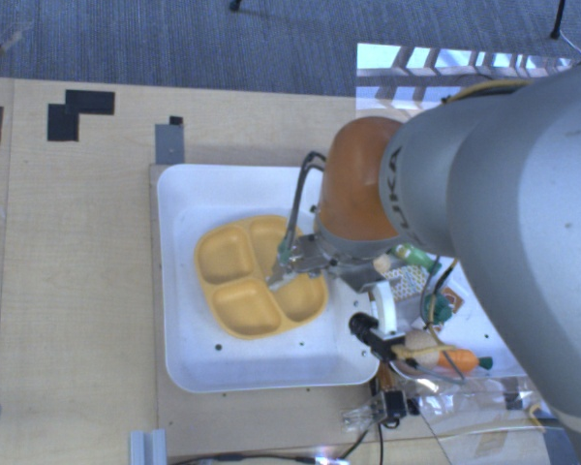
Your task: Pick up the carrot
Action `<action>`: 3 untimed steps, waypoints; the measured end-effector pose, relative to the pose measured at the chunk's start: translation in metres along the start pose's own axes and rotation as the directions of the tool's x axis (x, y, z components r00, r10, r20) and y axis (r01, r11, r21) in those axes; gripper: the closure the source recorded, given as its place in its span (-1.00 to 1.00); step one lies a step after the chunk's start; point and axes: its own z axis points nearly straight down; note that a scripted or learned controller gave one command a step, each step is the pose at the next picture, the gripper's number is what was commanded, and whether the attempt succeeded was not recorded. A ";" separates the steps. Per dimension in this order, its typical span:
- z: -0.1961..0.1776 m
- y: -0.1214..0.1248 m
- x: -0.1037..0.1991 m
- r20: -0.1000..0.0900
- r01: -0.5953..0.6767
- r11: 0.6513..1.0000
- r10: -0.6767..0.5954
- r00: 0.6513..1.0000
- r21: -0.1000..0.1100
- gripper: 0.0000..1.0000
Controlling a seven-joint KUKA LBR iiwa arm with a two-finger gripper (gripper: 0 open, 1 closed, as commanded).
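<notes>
Orange carrot [452, 360] is seen lying in the right bin [484, 332], near edge, ungrasped; gripper [292, 263] is poised over the yellow tray [234, 269] in the left bin [174, 289], finger state indeterminable; approach step judged pending, requiring rightward, nearward travel.

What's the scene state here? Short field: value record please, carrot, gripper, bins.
carrot: lying in the right bin, near its front edge, among other small items
gripper: low over the yellow plate, away from the carrot
yellow plate: divided into compartments, sitting in the left bin
left bin: white, holds the plate
arm: reaches in from the right, covering much of the right bin
task status: carrot not picked up
</notes>
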 end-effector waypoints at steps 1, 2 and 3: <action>0.018 0.045 0.059 0.021 -0.237 0.971 0.237 0.971 -0.024 -1.00; 0.022 0.003 0.041 -0.009 -0.275 0.960 0.275 0.961 -0.054 -1.00; 0.020 -0.002 0.036 0.005 -0.280 0.959 0.280 0.960 -0.031 1.00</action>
